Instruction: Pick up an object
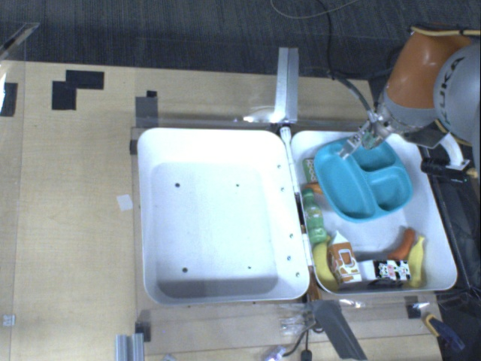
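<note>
We note grey arm with orange band [421, 74] entering from right, gripper [366, 137] low over far edge of blue divided plastic tray [364, 183], which lies tilted in right white bin [440, 235]. Near side of same bin: yellow banana [415, 258], small orange carton [344, 264], black-and-white patterned item [393, 271]. Green packets [313, 220] along its left wall. Left white bin [214, 213] alongside, rims touching.

Fixed above the worktop [68, 224], looking down at a slant. Far enough back to take in both white bins [218, 209] side by side, plus dark floor [150, 6] beyond. Arm [432, 81] entering from the right edge.
</note>
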Controlling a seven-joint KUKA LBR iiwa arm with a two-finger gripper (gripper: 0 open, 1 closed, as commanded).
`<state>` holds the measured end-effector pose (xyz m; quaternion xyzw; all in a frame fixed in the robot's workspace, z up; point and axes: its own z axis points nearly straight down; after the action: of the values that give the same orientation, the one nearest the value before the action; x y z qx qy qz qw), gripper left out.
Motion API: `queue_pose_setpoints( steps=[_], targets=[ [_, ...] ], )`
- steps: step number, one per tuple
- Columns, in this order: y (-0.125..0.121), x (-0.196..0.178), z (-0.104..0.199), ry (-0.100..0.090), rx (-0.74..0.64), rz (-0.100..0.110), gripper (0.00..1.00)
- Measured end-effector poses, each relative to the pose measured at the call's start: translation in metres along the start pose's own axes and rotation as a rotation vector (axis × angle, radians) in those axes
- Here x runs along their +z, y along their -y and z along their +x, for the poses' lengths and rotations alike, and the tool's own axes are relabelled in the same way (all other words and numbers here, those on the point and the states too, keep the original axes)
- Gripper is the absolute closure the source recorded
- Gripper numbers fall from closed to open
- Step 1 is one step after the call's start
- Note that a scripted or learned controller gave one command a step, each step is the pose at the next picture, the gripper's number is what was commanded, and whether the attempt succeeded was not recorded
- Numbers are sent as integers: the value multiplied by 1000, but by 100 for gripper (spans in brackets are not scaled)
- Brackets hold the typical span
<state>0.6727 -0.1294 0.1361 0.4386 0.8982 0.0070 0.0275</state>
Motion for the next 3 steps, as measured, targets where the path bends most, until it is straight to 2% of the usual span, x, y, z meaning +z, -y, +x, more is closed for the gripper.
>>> queue_pose_setpoints(
  steps=[1,2,3],
  targets=[
    [6,13,-1,-10,-160,4,100],
    [6,-114,51,-35,14,29,100],
    [7,-113,51,-36,14,30,0]
  ],
)
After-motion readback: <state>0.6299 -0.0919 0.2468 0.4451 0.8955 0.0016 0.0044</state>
